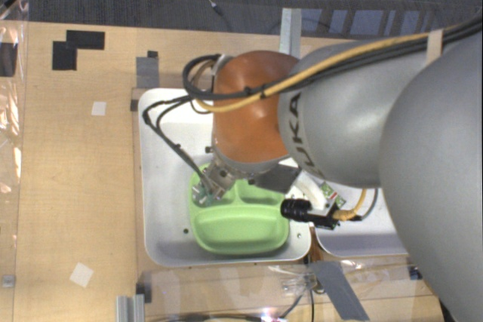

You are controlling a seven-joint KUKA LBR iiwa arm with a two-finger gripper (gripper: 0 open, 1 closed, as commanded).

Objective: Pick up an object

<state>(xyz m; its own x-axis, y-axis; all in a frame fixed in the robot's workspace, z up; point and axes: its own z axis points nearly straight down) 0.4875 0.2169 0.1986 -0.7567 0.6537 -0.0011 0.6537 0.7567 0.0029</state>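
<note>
One candidate only: green container (pixel 240 230), lying in left bin (pixel 162 185), near half, long axis left to right; gripper (pixel 205 191) low over its far-left rim, seemingly touching, arm reaching from right; jaw state hidden under wrist, cannot tell; nothing visibly gripped; for next move, probably straddle the rim directly below.

A light wooden bench (pixel 68 185) was seen carrying two shallow white bins: the left bin (pixel 162 185) lay mid-bench, the right bin (pixel 362 243) just beside it. Black tape marks (pixel 75 47) and small white squares (pixel 81 274) were stuck on the wood.
</note>
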